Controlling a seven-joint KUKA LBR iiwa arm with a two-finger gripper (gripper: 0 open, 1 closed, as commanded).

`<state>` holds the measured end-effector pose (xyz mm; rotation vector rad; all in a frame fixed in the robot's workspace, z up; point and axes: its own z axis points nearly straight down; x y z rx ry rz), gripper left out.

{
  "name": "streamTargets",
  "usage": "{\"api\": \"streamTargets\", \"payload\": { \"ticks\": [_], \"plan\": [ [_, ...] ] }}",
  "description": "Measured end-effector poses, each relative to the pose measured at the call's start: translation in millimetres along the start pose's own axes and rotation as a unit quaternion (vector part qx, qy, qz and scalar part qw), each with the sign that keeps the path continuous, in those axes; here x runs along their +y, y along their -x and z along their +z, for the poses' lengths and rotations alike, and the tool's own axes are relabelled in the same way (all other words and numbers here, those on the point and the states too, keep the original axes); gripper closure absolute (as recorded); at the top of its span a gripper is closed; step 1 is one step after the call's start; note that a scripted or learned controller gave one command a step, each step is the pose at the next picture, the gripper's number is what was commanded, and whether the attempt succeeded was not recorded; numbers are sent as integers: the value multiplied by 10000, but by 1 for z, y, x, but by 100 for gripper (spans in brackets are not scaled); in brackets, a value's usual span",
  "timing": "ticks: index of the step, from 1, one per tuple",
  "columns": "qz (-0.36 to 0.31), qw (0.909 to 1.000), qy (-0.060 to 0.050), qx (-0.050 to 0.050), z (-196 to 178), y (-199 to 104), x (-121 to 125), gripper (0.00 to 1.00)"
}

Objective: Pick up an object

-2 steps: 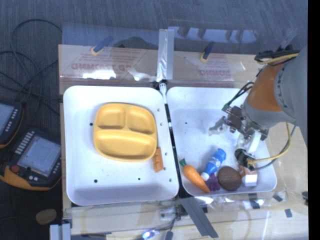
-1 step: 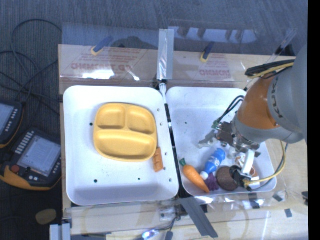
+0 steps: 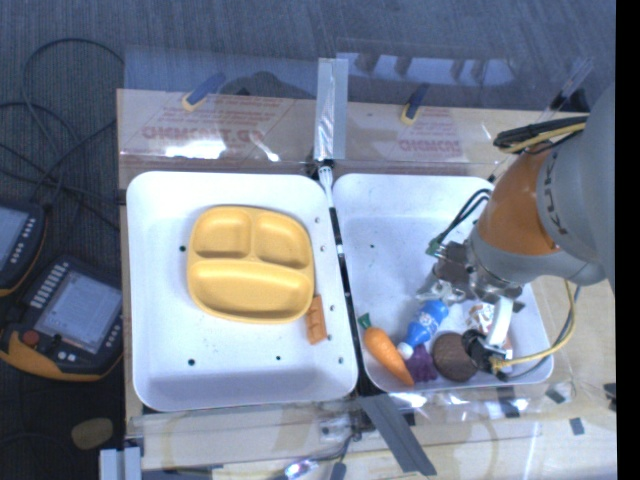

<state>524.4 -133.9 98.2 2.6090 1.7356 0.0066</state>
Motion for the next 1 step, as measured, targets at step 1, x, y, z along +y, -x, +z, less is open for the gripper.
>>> {"api": "streamTargets", "payload": {
  "ticks": [1],
  "plan": [
    [-1019,9948,-76,-1,-83,-91,46,100]
  ]
}}
